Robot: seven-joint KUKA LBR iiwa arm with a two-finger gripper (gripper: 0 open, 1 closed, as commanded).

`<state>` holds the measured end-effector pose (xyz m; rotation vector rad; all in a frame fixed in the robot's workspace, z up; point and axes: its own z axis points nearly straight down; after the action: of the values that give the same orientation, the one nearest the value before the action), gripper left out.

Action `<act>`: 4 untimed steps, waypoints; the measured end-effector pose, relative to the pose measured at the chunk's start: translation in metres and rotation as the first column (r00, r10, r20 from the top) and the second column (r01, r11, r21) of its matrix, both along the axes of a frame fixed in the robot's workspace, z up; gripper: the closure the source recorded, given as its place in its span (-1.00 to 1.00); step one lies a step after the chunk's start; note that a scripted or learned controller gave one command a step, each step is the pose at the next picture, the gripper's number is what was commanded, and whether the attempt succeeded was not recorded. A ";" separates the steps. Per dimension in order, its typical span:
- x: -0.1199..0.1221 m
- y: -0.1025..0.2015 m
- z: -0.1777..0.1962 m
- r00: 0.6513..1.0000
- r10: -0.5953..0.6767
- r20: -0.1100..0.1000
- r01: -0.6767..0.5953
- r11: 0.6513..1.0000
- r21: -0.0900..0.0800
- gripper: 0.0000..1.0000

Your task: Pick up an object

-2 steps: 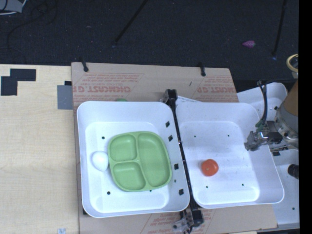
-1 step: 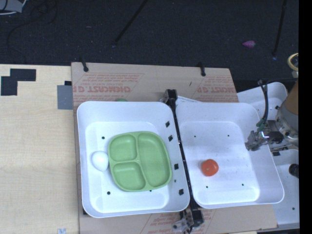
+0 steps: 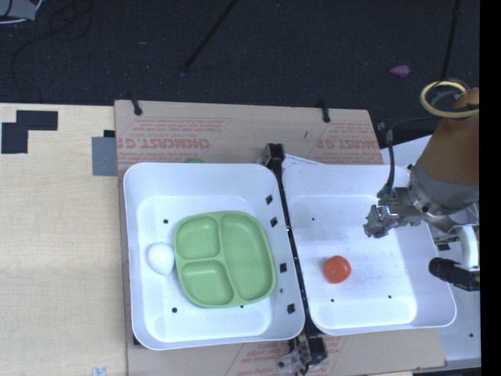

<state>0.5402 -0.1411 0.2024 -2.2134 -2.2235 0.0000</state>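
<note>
A small red-orange ball-like object [image 3: 337,269] lies on the floor of the right bin [image 3: 360,319], near its front middle. In the left bin [image 3: 149,202] sits a green divided plate [image 3: 223,258] with a white egg-shaped object [image 3: 160,258] beside its left edge. My gripper [image 3: 376,224] hangs over the right side of the right bin, above and to the right of the red object and apart from it. Nothing shows between its fingers.
A black divider [image 3: 283,233] runs between the two bins. Cardboard [image 3: 235,135] lies under the bins. The arm's grey body and orange band [image 3: 454,151] stand at the right edge. A black cable [image 3: 389,159] hangs near the gripper.
</note>
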 end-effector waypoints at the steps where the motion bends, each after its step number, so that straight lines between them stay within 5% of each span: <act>1: 0.017 0.054 0.013 1.000 0.001 0.002 -0.001 1.000 0.000 1.00; 4: 0.059 0.199 0.020 1.000 0.000 0.003 0.000 1.000 -0.001 1.00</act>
<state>0.5992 0.0582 0.2228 -2.2155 -2.2254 -0.0014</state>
